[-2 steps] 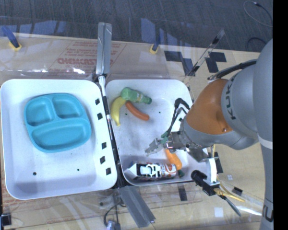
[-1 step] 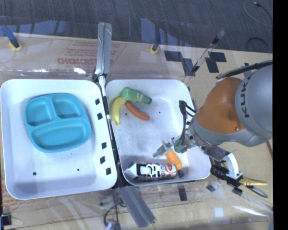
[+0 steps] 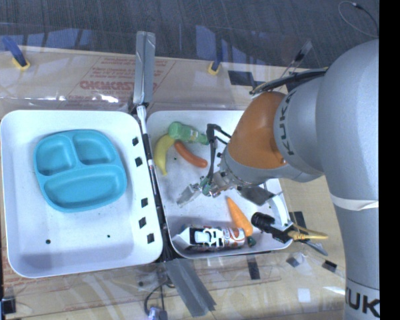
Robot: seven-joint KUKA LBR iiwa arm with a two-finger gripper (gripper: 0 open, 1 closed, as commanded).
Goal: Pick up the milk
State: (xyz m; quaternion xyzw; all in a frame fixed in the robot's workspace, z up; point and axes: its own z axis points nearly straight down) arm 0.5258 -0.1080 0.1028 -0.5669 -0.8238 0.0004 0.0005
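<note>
**A:** Milk position?

**B:** The milk [image 3: 213, 237] is seen lying on its side in the right bin [image 3: 180, 212], against the wall nearest the camera. Its long axis runs left to right along that wall. An orange patch is seen at its right end; whether that is part of the carton or a separate item cannot be settled at this resolution.

**A:** Gripper relative to it?

**B:** The gripper [image 3: 203, 189] is placed over the middle of the same bin. The milk lies from it toward the bottom of the view, near but apart, with bare floor between. Jaw state cannot be told from this angle. Nothing is seen to be held.

**A:** What does the approach turn on?

**B:** A shift toward the near wall is judged to be needed. The closing line should be set across the carton's short side, so square to the wall. Room on the wall side looks tight, so a scrape or a missed grasp is to be expected there.

**A:** Obstructions?

**B:** A carrot [image 3: 238, 215] is laid just above the milk's right end, close enough to be nudged. A banana [image 3: 161, 154], a sausage [image 3: 190, 154] and a green item [image 3: 185, 132] are grouped at the far side, well clear. A blue plate [image 3: 80, 169] is in the left bin [image 3: 27, 245], not in play.
</note>
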